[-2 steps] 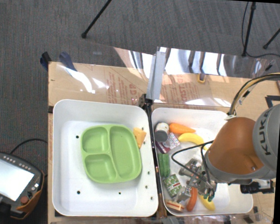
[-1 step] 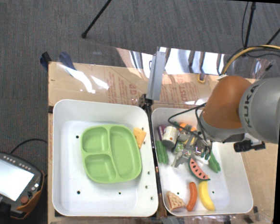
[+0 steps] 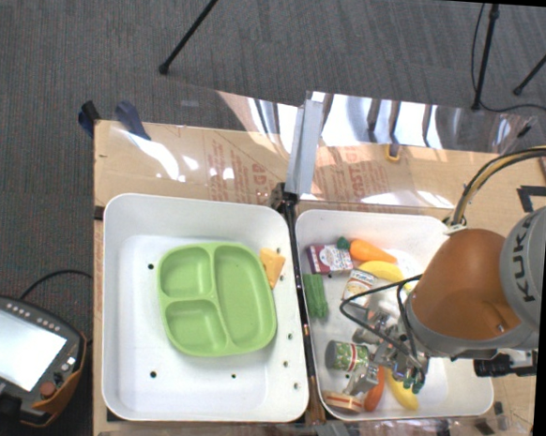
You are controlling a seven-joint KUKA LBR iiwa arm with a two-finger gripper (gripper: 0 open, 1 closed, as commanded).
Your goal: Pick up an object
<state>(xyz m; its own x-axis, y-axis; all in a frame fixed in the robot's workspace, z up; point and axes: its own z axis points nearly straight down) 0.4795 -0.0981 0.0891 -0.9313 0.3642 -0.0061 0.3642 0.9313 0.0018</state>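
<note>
Green can (image 3: pixel 345 356): sits low in the right bin (image 3: pixel 456 405), touching or just left of the gripper (image 3: pixel 386 355). Seems tipped on its side, long axis roughly across the bin, though hard to confirm. Gripper grasp state: cannot tell, masked by cables and the orange wrist band (image 3: pixel 460 288). Nothing visibly held.

Crowded around the target: a small carrot (image 3: pixel 373 390) and a yellow banana (image 3: pixel 403 395) just in front and to the right, and a tan piece (image 3: pixel 342 401) against the front wall. Probably little room for a clean descent; risks nudging neighbours.

Farther back: cucumber (image 3: pixel 316 297) along the left wall, a small carton (image 3: pixel 360 285), a maroon packet (image 3: pixel 329 258), a second banana (image 3: pixel 382 269), a second carrot (image 3: pixel 372 251).

Smooth white bin floor, likely slippery under a round can.

Left bin (image 3: pixel 128 380), well apart: green divided plate (image 3: pixel 217 298), yellow wedge (image 3: pixel 271 264) at its edge.
</note>
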